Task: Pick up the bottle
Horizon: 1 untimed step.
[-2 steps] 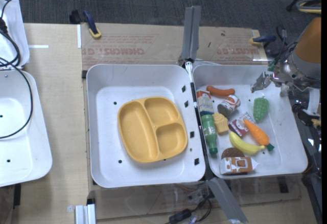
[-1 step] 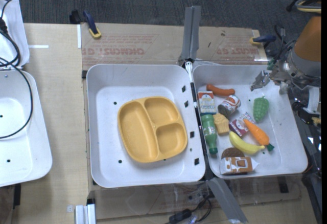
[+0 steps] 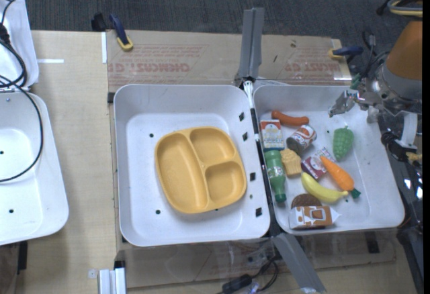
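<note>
A small green plastic bottle (image 3: 274,174) is seen lying on its side in the right white bin (image 3: 376,219), close against that bin's left wall. Its neck end is pointed toward the back of the bin, where a red and white carton (image 3: 271,133) is touching it or nearly so, and a yellow block like cheese (image 3: 291,162) is just beside it on the right. The bottle is judged to be light, stiff and smooth, so it may be slippery and may roll if it is pushed. It is best taken across its round middle, with one finger slid in next to the wall. The grey gripper (image 3: 340,106) is held over the back right corner of the same bin, well apart from the bottle. Nothing is seen between its fingers, and how wide they are spread cannot be told. A yellow three-part tray (image 3: 200,168) is set in the left white bin (image 3: 134,152).
</note>
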{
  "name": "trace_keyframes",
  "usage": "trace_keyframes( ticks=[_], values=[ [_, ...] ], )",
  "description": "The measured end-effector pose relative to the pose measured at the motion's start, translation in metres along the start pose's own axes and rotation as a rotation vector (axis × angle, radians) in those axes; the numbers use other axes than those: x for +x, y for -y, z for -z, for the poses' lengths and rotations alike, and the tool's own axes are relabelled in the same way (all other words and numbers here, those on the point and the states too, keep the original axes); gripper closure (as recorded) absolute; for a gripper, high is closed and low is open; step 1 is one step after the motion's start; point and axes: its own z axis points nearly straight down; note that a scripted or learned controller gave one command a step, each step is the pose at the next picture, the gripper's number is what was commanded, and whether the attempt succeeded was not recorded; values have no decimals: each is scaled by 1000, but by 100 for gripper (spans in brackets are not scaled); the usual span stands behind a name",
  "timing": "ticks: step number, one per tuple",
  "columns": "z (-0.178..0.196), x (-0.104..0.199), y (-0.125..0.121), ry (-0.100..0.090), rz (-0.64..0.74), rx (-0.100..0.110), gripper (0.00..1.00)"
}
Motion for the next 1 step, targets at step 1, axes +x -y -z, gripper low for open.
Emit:
trace_keyframes(
  ticks=[1],
  values=[
    [0,0,0,0,22,1,0]
  ],
)
